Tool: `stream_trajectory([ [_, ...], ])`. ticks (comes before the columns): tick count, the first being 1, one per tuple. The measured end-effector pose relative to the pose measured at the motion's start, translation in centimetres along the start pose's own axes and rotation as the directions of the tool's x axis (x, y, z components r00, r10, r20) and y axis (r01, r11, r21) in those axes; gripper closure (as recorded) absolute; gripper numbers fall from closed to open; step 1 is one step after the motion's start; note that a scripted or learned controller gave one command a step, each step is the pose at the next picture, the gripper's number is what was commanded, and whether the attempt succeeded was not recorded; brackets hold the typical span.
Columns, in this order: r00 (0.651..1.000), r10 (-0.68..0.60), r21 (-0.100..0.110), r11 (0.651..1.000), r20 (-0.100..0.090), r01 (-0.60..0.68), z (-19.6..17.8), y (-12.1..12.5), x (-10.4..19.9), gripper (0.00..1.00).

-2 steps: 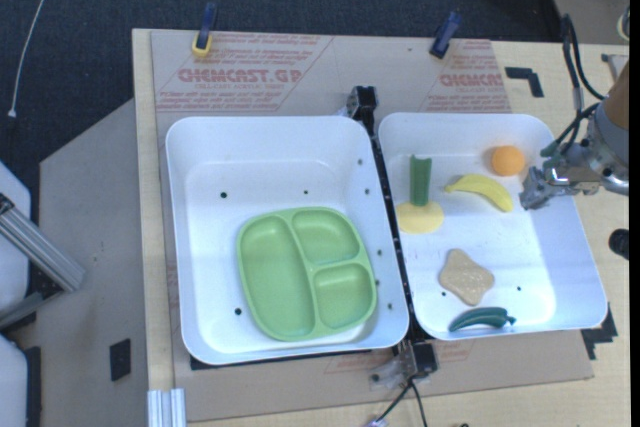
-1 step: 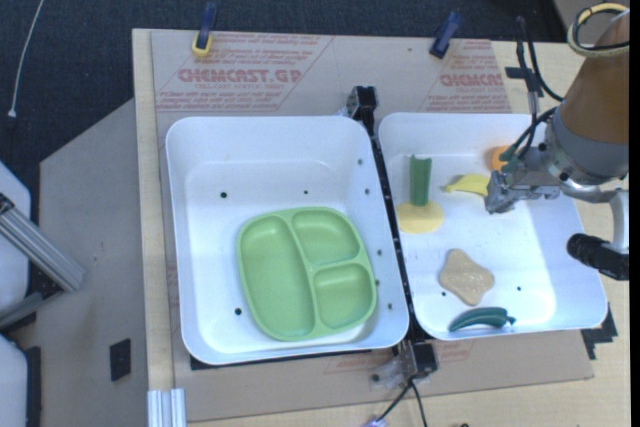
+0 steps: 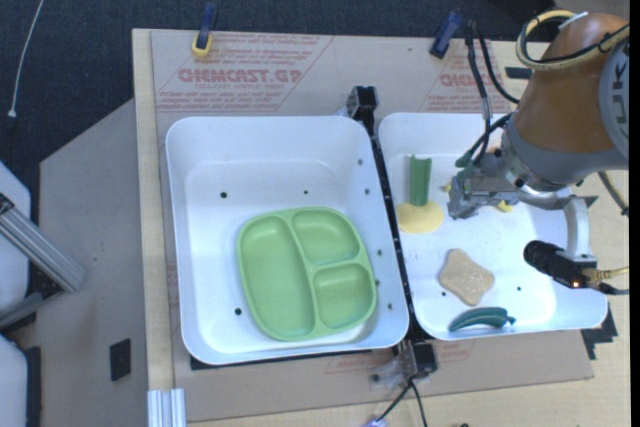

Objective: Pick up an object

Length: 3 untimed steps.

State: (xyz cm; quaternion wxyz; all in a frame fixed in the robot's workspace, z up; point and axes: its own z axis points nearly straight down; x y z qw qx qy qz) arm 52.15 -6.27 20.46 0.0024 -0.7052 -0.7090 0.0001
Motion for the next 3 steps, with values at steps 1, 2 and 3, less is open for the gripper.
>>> stream_trajectory([
  [1, 1.000, 0.004, -0.001, 1.000, 0.001, -0.004, 0.3, -0.5, 4.7, 1.00],
  [2, 1.000, -0.001, 0.000, 1.000, 0.001, 0.001, 0.3, -1.0, 10.2, 1.00],
  [3, 1.000, 0.001, -0.007, 1.000, 0.002, -0.001, -2.2, -1.0, 14.3, 1.00],
])
